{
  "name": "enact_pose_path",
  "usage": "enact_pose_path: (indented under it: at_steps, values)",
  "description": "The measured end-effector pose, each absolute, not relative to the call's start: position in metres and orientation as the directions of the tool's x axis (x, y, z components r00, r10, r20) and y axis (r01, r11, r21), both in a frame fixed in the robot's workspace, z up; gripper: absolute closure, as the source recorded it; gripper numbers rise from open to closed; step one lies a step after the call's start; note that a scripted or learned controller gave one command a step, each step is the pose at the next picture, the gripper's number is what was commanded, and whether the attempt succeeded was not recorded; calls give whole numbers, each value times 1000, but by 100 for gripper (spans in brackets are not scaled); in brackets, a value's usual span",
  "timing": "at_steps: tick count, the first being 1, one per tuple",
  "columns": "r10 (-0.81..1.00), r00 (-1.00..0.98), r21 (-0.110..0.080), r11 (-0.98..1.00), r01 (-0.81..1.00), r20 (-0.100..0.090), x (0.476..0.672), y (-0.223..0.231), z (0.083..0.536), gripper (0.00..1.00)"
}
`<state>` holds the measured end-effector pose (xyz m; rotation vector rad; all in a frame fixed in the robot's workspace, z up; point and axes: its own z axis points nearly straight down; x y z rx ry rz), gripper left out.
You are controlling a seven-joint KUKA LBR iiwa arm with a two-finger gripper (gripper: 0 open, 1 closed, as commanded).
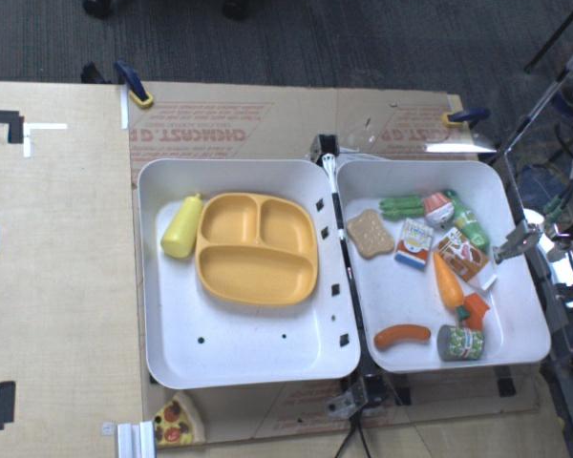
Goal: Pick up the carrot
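The carrot (447, 282) is a small orange cone lying in the right bin (516, 351), right of centre, with its thick end toward the back. It rests against a printed snack packet (461, 253) and just above an orange-red piece (475, 308). A grey metal part that looks like my gripper (521, 242) pokes in over the bin's right rim, roughly 80 pixels right of the carrot and a little further back. Nothing shows between it and the carrot.
Around the carrot lie a sausage (402, 335), a green can (461, 343), a small carton (415, 242), a bread slice (369, 233), green pods (401, 205) and a green bottle (471, 225). The left bin (248, 361) holds a divided yellow plate (258, 248) and a yellow bottle (180, 226).
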<state>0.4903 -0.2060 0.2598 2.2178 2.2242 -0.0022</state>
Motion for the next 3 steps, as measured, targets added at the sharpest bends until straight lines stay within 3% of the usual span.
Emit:
enact_pose_path:
  at_steps: [1, 2, 3]
  values:
    - [999, -53, -2, 53, 999, 1, 483, -184, 125, 0]
    - [1000, -31, -2, 31, 1000, 0, 532, -155, 91, 0]
    - [1000, -29, -3, 29, 1000, 0, 532, -156, 100, 100]
